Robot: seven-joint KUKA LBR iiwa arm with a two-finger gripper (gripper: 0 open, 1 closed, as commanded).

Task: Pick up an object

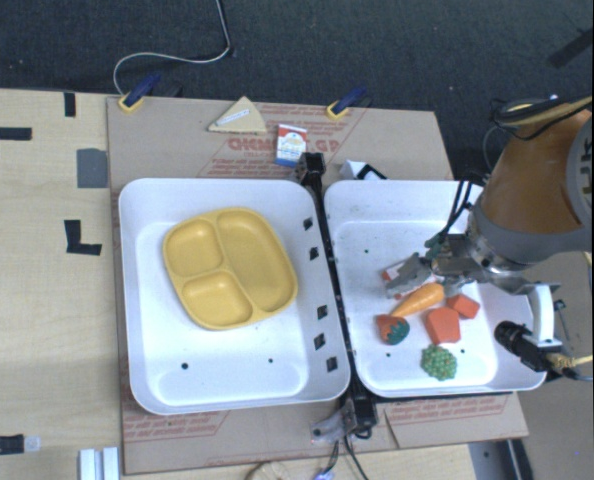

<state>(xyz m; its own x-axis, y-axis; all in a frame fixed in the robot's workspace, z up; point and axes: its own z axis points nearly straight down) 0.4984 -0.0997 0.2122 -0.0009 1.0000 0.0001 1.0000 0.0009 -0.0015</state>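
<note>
Cardboard-topped bench (397, 133) with two white bins (137, 268), pincer (402, 273) seemingly open just over the carrot (420, 299).

dark carpet (377, 28), wooden bench (37, 298), cardboard sheet (397, 138)

Objects lie in the right bin (377, 208), lower right of the frame. Carrot (419, 299): orange, tapered, lying tilted, thick end toward upper right. Red block (443, 325): just below the carrot. Small red piece (466, 307): right of the carrot. Red-and-teal item (393, 329): below the carrot's tip. Broccoli (439, 362): green, near the bin's lower edge.
</note>
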